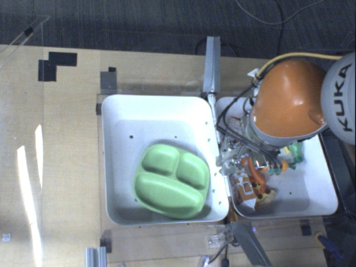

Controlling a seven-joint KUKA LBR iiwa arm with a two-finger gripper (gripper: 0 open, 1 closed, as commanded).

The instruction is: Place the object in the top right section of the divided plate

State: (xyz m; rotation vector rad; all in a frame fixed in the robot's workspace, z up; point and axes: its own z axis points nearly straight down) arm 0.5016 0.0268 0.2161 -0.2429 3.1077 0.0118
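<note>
The arm's orange band (286, 99) hides most of the right bin (325, 196) and the gripper (245, 163), so I cannot tell its state. Small objects (257, 177) beneath are jumbled and unclear. The green divided plate (172, 179) sits in the left bin (128, 121), with bare floor at its far side.

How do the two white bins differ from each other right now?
The left bin holds a green divided plate lying in full view; the right bin holds a small jumble of colourful objects near its left side. The left bin lies open to the camera, while the right bin is largely covered by the arm's orange band. Both are shallow, white and sit side by side.
</note>
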